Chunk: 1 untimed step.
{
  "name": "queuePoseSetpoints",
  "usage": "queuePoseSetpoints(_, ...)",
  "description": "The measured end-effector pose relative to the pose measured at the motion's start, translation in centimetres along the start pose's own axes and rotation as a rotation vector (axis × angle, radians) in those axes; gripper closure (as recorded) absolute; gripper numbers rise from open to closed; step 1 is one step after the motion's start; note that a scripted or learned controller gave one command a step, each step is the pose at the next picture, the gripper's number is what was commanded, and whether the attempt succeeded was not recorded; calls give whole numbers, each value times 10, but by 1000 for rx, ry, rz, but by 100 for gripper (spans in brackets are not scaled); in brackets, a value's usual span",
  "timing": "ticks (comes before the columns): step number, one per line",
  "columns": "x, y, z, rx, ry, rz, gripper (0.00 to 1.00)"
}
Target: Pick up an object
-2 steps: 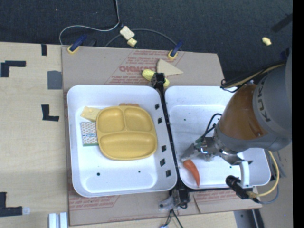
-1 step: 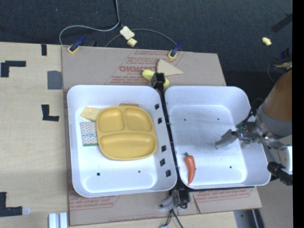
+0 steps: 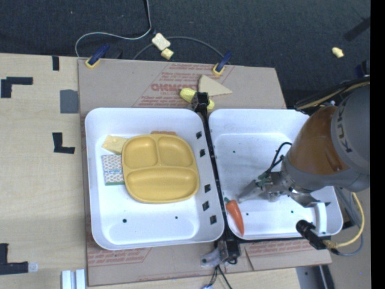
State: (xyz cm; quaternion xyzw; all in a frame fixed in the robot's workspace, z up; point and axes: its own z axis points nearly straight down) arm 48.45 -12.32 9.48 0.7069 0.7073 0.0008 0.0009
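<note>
The orange carrot-like object (image 3: 234,217) is seen lying at the right bin's (image 3: 258,120) front-left corner, its long axis running front to back, just below and left of the tool (image 3: 248,190), whose state cannot be told.

Glossy yellow plastic plate (image 3: 160,167) in smooth white plastic bin (image 3: 96,161) on matt cardboard (image 3: 174,83).

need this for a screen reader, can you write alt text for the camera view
A grey and orange robot arm reaches from the right into the right white bin, its tool low over the floor near an orange carrot-like object in the bin's front left corner. The left white bin holds a yellow divided plate with two small items at its left edge.
</note>
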Motion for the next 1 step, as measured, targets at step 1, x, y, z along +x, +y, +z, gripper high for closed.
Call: queuePoseSetpoints(1,28,30,9,0,-4,0,0)
